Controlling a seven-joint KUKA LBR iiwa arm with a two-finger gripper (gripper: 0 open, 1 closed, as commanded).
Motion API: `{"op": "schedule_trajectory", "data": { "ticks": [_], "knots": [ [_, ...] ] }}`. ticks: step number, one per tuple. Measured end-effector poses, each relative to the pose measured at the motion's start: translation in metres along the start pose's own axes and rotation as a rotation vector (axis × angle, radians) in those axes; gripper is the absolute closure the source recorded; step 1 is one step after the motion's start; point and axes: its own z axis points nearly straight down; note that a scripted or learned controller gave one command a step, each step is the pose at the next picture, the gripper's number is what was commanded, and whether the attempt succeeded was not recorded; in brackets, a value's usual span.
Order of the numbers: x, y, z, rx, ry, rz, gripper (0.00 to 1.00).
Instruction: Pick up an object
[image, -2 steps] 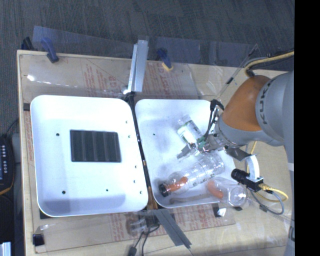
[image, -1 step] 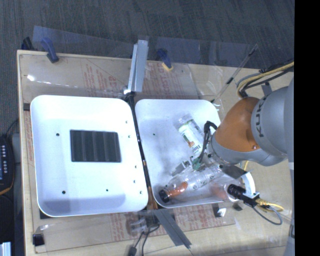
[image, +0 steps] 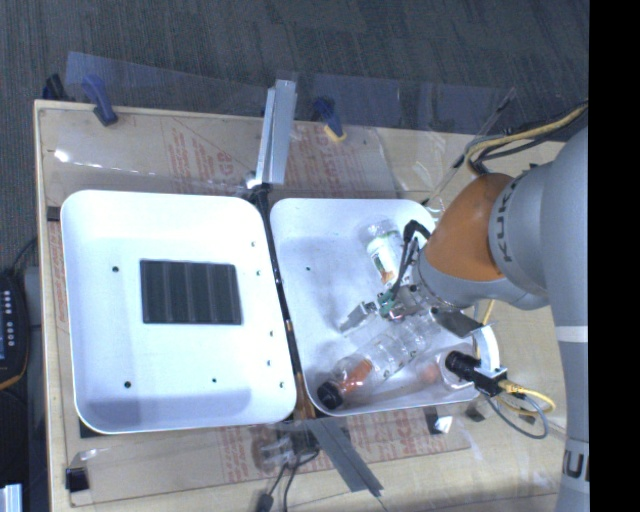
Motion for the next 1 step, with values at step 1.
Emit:
{"op": "schedule_trajectory", "data": {
  "ticks": [1],
  "knots": [
    [-0.0039,0.0040,-0.0568,-0.008,-0.008,-0.073,0.00]
  ]
}}
